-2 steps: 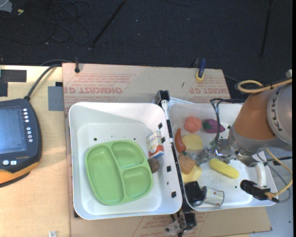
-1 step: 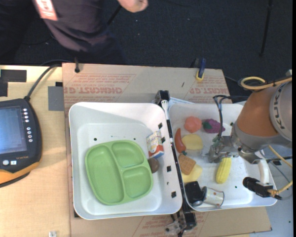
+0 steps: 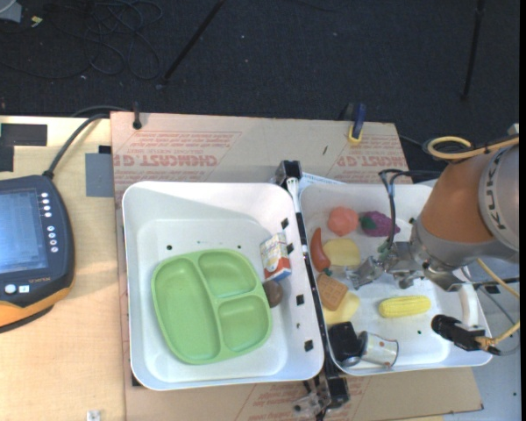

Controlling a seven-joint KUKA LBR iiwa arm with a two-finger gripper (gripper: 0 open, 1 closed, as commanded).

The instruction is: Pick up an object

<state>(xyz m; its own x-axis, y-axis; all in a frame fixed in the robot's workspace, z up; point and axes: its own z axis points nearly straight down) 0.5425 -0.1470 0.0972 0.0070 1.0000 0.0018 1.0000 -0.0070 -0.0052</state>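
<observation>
My arm comes in from the right and my gripper [image 3: 366,273] is down low in the right bin [image 3: 421,351], sitting among the toy food. Honestly I can't tell how it's set, it's just a tangle of metal from this angle, and I don't see anything clearly caught in it.

Stuff around it: a yellow lemon-ish piece [image 3: 341,253] just left of it, a red chili [image 3: 316,247] beside that, a pinkish-orange fruit [image 3: 341,220] and a purple thing [image 3: 379,224] up toward the back. A corn cob [image 3: 404,306] lies just in front of the gripper, and an orange waffle-looking wedge [image 3: 333,292] is to the lower left. Near the front edge there's a small metal cup [image 3: 379,351] on its side.

Left bin [image 3: 202,209] has a green divided plate [image 3: 212,303], with a little carton [image 3: 276,259] and a brown lump [image 3: 273,293] by its right side.
</observation>
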